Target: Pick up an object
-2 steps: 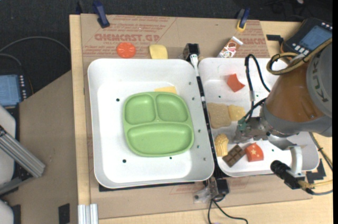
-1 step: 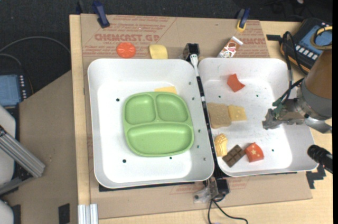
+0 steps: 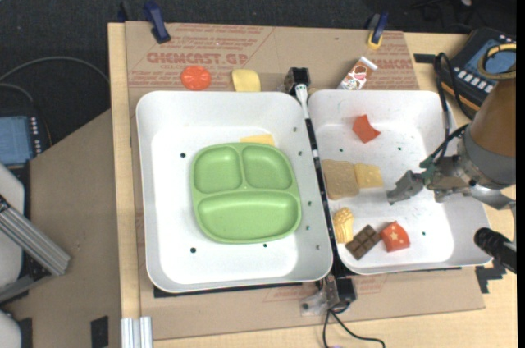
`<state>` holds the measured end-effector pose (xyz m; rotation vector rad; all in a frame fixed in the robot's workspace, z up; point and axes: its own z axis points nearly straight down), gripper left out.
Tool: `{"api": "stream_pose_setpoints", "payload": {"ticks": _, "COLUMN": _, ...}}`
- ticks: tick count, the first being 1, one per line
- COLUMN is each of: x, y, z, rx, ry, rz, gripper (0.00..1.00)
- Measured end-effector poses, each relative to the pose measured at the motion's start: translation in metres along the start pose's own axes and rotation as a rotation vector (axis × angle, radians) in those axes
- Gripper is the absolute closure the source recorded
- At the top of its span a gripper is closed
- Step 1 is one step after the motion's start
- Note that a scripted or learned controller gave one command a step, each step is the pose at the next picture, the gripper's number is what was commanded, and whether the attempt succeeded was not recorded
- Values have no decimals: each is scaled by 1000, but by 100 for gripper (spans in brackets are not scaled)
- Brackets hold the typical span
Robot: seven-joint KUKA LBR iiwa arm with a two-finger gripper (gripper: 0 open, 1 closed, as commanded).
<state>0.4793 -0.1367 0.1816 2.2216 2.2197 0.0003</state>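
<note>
The right bin holds several small toy foods. A red block lies near its back, and a tan bread slice with a yellow cheese piece lies at its left middle. Along the front are a yellow corn-like piece, a brown chocolate piece and a red piece. My gripper hangs low over the bin's middle right, just right of the cheese and above the red piece. Nothing shows in its grasp.
The left bin carries a green divided plate with a pale yellow slice at its far edge. Behind the bins lie an orange piece, a yellow piece and a small packet. Blue clamps grip the board.
</note>
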Motion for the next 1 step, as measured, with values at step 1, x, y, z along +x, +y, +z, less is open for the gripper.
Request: {"api": "stream_pose_setpoints", "payload": {"ticks": 1, "x": 8, "y": 114, "z": 102, "rx": -4, "ry": -1, "rz": -6, "gripper": 0}}
